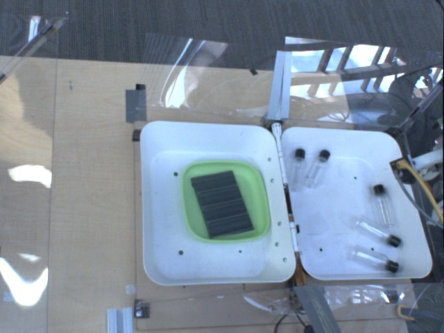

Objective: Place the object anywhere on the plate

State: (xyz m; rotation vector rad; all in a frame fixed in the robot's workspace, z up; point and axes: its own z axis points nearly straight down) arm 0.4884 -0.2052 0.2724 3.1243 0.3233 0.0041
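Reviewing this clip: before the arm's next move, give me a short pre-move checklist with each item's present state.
1. Green plate sits flat in left bin: ok.
2. Plate free for placing: not ok, a dark ridged block covers most of it.
3. Vials in right bin, five lying apart, such as the capped vial: ok.
4. An object held in the gripper: cannot tell.
5. Bins side by side, edges aligned: ok.
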